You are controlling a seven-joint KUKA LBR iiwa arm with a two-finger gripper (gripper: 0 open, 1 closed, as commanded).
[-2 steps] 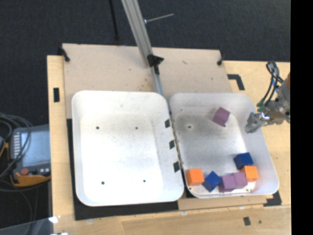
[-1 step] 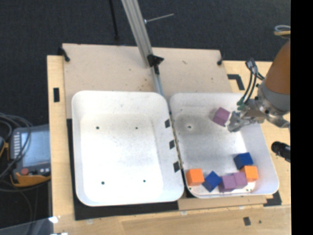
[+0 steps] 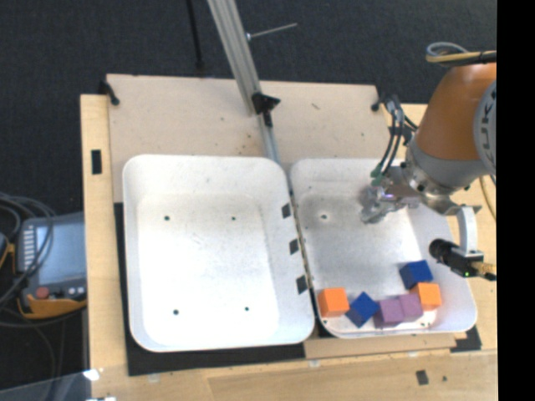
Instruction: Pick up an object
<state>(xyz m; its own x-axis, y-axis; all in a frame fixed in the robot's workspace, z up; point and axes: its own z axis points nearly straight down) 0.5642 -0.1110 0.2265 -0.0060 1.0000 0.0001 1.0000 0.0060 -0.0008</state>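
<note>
I'm seeing the gripper (image 3: pixel 374 207) hanging over the right bin (image 3: pixel 351 249), though I cannot tell its state. Blocks are sitting along that bin's near edge: orange block (image 3: pixel 333 301), blue block (image 3: pixel 363 308), purple blocks (image 3: pixel 400 310), another orange (image 3: pixel 430 295), another blue (image 3: pixel 415 274). The left bin (image 3: pixel 209 249) is lying beside it.

Pale wooden bench (image 3: pixel 192 115) carried 2 shallow white plastic bins side by side: left bin (image 3: pixel 142 182) near bench's left edge, right bin (image 3: pixel 334 182) toward its right edge, rims touching mid-bench.
</note>
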